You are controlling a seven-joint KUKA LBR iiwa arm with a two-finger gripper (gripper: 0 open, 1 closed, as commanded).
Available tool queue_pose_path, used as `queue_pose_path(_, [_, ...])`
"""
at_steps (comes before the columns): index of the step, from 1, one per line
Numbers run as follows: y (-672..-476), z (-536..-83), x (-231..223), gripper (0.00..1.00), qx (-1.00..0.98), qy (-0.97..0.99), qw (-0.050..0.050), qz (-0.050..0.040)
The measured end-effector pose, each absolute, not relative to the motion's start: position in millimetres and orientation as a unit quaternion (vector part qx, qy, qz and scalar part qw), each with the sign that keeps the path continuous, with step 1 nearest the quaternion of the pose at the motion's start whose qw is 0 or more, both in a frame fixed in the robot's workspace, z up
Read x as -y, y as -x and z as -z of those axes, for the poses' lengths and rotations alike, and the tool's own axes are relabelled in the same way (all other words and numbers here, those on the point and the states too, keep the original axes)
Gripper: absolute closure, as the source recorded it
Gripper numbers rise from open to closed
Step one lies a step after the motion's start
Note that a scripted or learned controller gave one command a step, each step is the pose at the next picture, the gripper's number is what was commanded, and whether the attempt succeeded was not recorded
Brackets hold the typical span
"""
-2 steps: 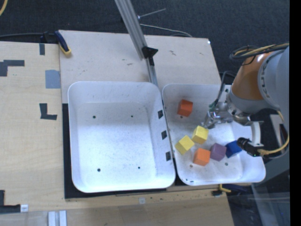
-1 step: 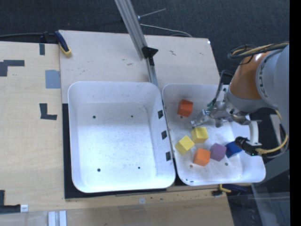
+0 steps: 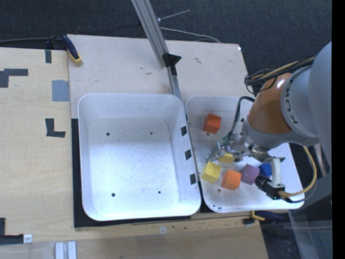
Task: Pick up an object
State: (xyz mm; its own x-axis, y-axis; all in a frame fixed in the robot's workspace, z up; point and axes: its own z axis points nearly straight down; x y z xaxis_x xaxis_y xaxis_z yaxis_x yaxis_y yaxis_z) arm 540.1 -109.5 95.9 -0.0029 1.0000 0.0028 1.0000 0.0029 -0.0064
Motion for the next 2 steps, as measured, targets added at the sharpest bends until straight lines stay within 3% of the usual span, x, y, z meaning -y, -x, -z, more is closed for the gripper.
queue_pose_path(1, [-627.9, -92, 107, 0.00, 0.709, 0.706, -0.002, 0.0011])
queue_pose_path(2, [-674.0, -92, 90, 0.00, 0.709, 0.705, 0.001, -0.0027])
